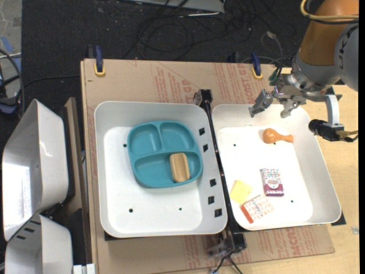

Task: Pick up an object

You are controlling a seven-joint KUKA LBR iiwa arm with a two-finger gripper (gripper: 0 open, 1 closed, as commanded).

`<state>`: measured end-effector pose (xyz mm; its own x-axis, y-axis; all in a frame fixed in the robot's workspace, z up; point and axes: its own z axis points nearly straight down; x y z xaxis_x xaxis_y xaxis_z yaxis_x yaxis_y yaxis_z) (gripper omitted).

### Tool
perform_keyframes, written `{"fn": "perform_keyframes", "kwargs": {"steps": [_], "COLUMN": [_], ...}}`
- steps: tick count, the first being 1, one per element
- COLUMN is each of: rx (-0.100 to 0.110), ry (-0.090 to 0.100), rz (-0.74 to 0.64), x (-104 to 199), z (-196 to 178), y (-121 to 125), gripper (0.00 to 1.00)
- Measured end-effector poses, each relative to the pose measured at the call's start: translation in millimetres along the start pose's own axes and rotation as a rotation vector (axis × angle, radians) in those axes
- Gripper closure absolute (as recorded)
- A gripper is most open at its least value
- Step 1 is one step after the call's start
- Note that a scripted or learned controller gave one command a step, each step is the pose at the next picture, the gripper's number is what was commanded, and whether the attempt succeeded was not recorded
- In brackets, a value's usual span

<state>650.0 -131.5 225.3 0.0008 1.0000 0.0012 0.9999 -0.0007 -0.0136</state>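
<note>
Jaws stand apart, empty, near orange toy lying in right-hand bin.

The arm runs off the right edge; the purple packet has print too small to read
</note>
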Motion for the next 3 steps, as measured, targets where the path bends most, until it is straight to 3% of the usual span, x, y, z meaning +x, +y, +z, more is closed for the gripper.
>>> {"fn": "perform_keyframes", "kwargs": {"steps": [1, 3], "rx": [-0.014, -0.010], "ry": [-0.001, -0.001], "rz": [-0.002, 0.000], "x": [0, 0], "z": [-9, 98], "y": [2, 2], "gripper": [0.00, 0.00]}}
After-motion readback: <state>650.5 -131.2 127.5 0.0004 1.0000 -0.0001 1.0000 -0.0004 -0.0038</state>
